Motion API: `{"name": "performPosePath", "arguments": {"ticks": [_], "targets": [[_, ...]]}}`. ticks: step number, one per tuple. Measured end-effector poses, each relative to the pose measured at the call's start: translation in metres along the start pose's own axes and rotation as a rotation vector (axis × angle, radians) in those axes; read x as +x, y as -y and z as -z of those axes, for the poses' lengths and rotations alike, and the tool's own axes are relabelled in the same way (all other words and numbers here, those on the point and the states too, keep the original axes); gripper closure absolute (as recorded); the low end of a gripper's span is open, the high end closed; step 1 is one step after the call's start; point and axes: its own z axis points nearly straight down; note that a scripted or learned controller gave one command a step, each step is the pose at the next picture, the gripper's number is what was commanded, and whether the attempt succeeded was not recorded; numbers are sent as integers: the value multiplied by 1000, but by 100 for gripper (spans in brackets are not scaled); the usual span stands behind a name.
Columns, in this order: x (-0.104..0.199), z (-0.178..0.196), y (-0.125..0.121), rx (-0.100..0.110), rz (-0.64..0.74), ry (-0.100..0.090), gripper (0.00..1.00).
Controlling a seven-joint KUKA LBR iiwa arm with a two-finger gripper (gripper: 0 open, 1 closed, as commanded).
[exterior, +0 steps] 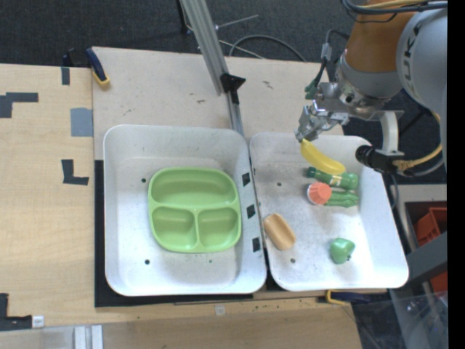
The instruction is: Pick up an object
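Nearest lies the green pepper point(341, 250), while the claw point(311, 131), closed, grips the yellow banana's point(322, 158) end.

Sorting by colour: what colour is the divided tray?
Light green, seen in the camera view: divided tray.

No text, label, brand, number or sign can be read anywhere here. The dark tape pieces point(22, 102) on the tabletop point(43, 217) are plain strips and angles, not letters. The green divided plate point(194, 209), the white bins point(116, 195) and the toy foods carry no print that can be made out, and the arm's orange band point(385, 6) shows no legible marking.
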Motion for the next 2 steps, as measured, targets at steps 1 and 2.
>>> {"name": "performPosePath", "arguments": {"ticks": [1,2], "targets": [[47,-19,-9,2,0,0,100],[105,-21,-8,1,2,-1,100]]}}
